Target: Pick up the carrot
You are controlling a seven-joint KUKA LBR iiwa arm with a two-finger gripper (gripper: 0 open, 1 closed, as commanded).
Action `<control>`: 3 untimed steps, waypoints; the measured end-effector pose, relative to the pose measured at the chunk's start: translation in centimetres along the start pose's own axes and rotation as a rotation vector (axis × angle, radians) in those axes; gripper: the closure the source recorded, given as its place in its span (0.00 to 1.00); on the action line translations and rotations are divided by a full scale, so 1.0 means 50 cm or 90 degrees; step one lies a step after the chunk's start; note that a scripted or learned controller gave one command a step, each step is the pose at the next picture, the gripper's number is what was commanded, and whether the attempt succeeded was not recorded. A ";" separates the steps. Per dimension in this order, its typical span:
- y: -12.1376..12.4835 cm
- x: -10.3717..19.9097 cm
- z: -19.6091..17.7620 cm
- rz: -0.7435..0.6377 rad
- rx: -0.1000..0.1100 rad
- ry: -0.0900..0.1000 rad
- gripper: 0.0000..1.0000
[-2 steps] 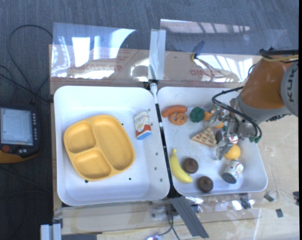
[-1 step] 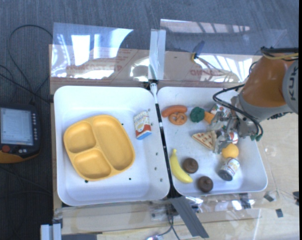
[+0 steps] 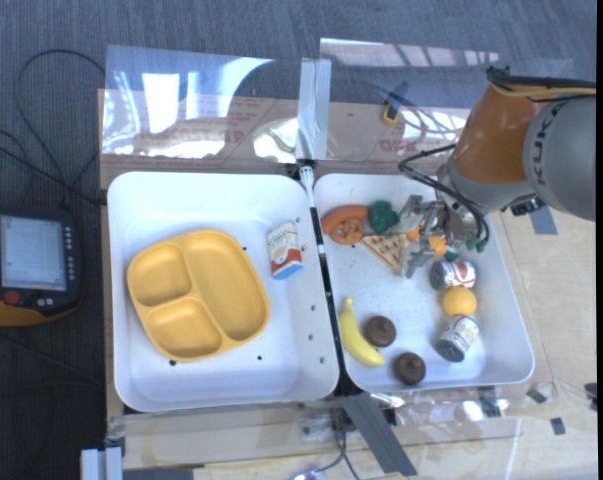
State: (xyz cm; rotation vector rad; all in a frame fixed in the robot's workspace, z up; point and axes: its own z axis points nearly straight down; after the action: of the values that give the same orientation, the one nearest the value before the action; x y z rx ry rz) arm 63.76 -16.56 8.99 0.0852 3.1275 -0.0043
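end effector point(image 3: 422, 236) low in right bin point(image 3: 511, 363), small orange carrot point(image 3: 424, 235) between its fingers | pizza slice point(image 3: 386, 251) just left of carrot | cans point(image 3: 457, 272) just right | banana point(image 3: 357, 335) lower left | yellow tray point(image 3: 195, 292) in left bin point(image 3: 181, 193)

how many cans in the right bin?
2: one can just below the gripper, another can near the bin's lower right corner. Gripper may hide more.
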 end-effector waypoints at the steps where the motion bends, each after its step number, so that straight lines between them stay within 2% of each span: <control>1: 0.101 0.041 -0.209 0.059 -0.001 -0.001 1.00; 2: -0.013 0.091 -0.006 -0.019 -0.001 0.005 1.00; 3: -0.011 0.089 -0.022 -0.019 -0.001 0.004 1.00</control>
State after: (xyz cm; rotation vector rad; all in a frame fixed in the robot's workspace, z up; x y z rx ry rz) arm 59.28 -16.88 10.03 0.0383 3.1348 -0.0020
